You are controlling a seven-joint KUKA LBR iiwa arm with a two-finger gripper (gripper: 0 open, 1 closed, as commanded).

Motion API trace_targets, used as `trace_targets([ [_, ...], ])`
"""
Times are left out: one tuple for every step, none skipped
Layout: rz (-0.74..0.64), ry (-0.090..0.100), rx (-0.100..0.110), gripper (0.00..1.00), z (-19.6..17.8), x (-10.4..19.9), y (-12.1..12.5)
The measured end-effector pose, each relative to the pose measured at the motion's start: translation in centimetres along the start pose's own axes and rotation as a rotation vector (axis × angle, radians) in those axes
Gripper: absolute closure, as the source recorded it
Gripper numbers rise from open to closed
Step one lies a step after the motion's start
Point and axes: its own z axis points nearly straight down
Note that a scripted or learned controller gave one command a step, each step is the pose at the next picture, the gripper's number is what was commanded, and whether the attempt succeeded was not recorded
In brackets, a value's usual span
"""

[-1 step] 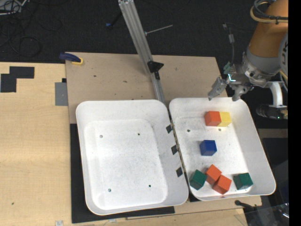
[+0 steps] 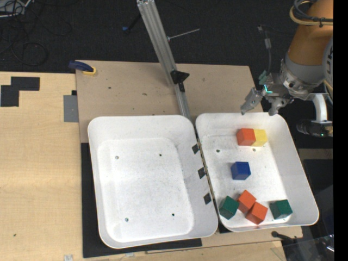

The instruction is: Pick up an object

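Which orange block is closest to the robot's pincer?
The orange block touching the yellow block, at the far end of the right bin, is closest to the pincer. The other two orange blocks sit at the near end.

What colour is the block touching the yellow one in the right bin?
Orange block, beside the yellow block; camera view.

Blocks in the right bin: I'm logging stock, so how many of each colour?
Orange cube-shaped blocks: 3
Green cube-shaped blocks: 2
Blue cube-shaped block: 1
Yellow cube-shaped block: 1
Total: 7
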Motion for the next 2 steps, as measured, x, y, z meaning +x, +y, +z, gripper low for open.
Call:
trace_targets([
  [-0.001, 0.001, 0.003, 0.00, 4.4, 0.3, 0.2],
  [-0.002, 0.001, 0.004, 0.00, 8.8, 0.7, -0.2],
])
